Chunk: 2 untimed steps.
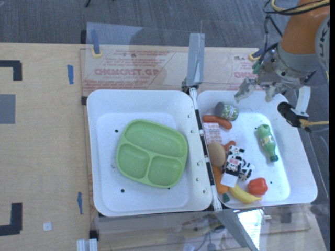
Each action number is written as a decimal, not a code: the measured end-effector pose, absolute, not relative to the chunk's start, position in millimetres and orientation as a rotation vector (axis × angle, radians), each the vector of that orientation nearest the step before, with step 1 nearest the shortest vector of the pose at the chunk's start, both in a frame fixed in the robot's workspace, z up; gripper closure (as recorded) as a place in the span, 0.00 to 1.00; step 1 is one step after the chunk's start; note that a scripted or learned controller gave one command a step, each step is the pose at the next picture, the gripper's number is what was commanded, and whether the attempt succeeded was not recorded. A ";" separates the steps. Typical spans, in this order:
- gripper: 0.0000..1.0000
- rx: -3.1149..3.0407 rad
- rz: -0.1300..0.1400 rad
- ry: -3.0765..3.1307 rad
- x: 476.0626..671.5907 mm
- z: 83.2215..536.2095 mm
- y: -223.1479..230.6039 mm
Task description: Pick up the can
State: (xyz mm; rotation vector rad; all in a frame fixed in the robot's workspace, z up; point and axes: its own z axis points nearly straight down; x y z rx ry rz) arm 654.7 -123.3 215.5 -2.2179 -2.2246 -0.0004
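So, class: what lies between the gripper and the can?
Only bare white bin floor separates the gripper from the can, seen in the camera view.

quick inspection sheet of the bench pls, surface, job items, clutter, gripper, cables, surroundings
surface: two shallow white bins side by side, left bin and right bin, on a wooden bench.
job's things: can lies on its side near the right bin's far left corner, apart from the gripper.
clutter: green divided plate in the left bin; green bottle, sausage, banana, red tomato-like piece and a black-and-white cow toy in the right bin.
grippers: gripper hangs over the right bin's far edge, holding nothing.
cables: yellow and black cables loop over the arm.
surroundings: blue tape marks on the bench; grey floor beyond.
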 end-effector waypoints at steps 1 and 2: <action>0.00 -2.421 0.001 -1.999 666.7 104.4 -89.8; 1.00 -2.419 -0.001 -2.006 668.1 116.5 -89.1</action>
